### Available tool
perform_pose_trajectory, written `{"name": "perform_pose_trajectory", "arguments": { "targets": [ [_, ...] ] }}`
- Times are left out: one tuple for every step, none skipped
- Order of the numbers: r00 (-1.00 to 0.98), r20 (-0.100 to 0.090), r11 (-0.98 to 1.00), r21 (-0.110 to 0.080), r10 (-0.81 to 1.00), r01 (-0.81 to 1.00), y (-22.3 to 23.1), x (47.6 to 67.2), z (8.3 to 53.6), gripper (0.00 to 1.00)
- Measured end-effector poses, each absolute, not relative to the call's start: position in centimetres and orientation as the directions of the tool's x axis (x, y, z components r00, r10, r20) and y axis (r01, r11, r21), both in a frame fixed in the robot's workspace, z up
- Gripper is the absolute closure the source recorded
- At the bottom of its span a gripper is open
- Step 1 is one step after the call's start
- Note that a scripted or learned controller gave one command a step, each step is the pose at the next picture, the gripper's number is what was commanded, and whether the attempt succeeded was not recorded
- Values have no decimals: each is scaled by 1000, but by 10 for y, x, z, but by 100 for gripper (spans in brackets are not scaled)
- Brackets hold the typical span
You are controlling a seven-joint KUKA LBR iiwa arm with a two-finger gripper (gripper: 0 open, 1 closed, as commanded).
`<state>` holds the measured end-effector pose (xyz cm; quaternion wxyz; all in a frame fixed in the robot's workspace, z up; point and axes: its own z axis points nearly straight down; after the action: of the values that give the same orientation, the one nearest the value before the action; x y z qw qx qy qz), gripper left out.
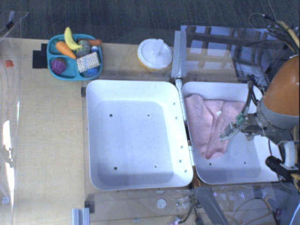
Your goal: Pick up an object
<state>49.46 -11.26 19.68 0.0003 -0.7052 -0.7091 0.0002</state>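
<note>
A crumpled pink cloth (208,121) lies in the right white bin (234,170), spread across its left and back part. My gripper (230,130) comes in from the right and hangs over the cloth's right side, close to a fold or touching it. The grey arm with its orange band (283,90) rises behind it at the right edge and hides the bin's right side.
The left white bin (133,177) sits beside the right one. On the bench at the back left stands a blue tray (52,70) of toy food, and a white lidded bowl (154,54) sits behind the bins. Cables and a metal frame crowd the back right.
</note>
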Motion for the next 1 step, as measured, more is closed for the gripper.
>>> {"name": "perform_pose_trajectory", "arguments": {
  "targets": [
    [-95,-4,95,20,996,995,-84,509,91,0]
  ]
}}
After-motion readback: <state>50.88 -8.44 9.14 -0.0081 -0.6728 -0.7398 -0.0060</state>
